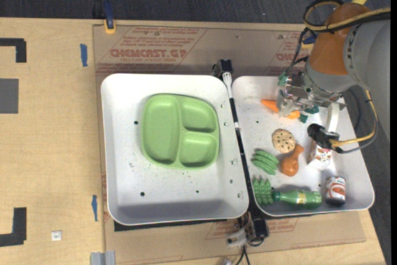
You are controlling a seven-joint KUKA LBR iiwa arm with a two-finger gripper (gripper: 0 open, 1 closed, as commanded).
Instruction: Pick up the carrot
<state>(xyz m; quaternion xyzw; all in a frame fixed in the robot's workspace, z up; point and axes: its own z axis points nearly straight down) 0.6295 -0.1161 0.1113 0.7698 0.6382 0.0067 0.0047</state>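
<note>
Camera view shows the right bin [366, 192] crowded with small goods, and that crowding is the main risk as I judge it. The gripper [291, 102] hangs low at the bin's far edge, near its far-left corner, and the carrot [270, 105] lies just to its left, a short orange wedge flat on the white floor with its broad end toward the gripper. Whether the gripper is spread or closed I cannot tell; the wrist hides that part. No carrot shows between them, so I take it as not yet grasped.

A closing pinch set slightly off could shove the carrot toward the bin's left wall rather than catch it. A teal piece [308, 112] sits right beside the gripper and could be nipped instead. The orange pear-shaped toy [289, 162] near the bin's middle shares the carrot's colour and might be mistaken for it.
</note>
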